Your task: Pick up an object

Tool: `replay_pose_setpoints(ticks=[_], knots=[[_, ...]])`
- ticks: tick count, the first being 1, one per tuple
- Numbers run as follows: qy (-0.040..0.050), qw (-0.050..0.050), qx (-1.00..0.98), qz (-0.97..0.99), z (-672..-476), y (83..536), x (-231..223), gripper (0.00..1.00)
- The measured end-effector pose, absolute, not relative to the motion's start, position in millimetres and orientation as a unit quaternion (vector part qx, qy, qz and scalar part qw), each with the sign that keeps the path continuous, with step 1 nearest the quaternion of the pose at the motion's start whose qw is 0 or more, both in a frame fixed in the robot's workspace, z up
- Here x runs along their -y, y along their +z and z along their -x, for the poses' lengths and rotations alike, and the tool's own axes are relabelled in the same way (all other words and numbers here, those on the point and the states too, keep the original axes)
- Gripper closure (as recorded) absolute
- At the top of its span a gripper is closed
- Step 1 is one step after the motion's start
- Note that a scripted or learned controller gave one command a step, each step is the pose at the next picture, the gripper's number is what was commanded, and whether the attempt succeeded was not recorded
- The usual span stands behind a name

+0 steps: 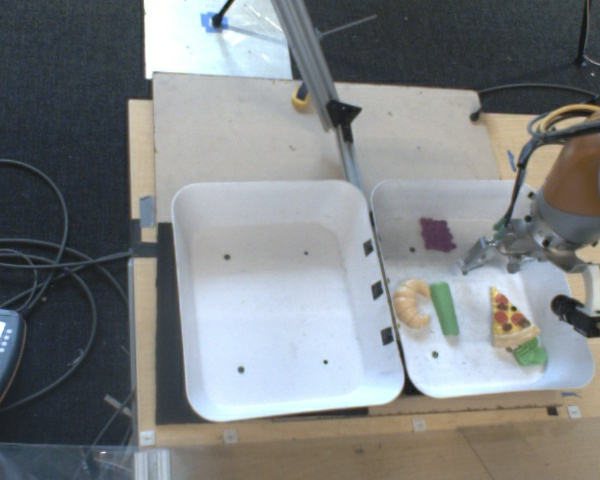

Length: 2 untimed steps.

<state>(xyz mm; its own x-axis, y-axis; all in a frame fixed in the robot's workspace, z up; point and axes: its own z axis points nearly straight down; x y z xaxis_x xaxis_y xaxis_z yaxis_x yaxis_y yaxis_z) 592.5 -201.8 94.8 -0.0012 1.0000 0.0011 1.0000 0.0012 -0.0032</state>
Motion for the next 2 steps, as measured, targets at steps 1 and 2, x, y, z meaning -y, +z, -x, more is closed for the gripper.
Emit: replay_pose_setpoints(ticks=[1,2], knots=[[-0.0011,-0.002,0.707,0.707,-594.7,109.0,202.9,1.00],[-0.0015,-0.003,0.709,0.706,-596.3,153.9,198.3,1.00]])
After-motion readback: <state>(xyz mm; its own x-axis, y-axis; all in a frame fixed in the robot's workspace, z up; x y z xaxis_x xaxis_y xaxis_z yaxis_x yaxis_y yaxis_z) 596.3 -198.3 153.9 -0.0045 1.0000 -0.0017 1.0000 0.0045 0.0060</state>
